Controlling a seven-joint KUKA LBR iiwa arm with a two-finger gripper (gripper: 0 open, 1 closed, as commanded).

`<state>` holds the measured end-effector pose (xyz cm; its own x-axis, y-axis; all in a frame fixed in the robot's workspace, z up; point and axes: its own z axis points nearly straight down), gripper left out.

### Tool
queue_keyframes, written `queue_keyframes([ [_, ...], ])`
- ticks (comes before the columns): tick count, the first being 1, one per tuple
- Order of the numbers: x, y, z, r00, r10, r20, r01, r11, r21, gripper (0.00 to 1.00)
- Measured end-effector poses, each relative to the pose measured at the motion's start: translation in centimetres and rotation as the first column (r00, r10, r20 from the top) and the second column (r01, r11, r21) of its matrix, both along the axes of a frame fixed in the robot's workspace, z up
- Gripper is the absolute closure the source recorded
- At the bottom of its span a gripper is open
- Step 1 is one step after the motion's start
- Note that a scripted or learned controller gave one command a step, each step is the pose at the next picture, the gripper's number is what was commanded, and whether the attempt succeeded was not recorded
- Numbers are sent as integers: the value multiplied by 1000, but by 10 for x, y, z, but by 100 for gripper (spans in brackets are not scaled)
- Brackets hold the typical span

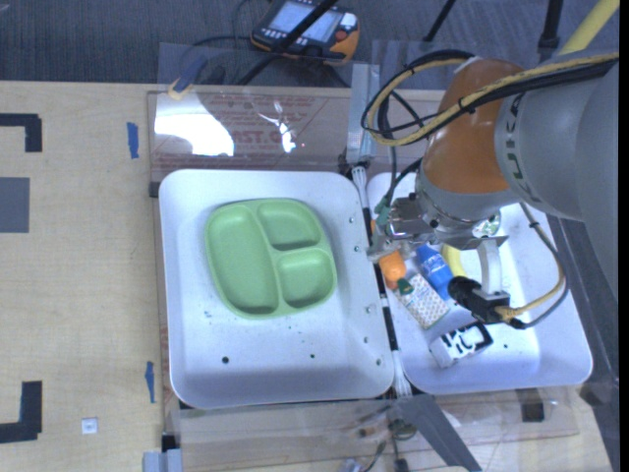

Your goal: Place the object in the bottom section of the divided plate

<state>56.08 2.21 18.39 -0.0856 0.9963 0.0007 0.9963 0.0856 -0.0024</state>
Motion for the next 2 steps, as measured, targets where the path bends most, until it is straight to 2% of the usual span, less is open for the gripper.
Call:
queue_keyframes([
  [1,41,81,41,998,57,3,-57,998,0,100],
  [2,41,81,41,998,57,3,-57,998,0,0],
])
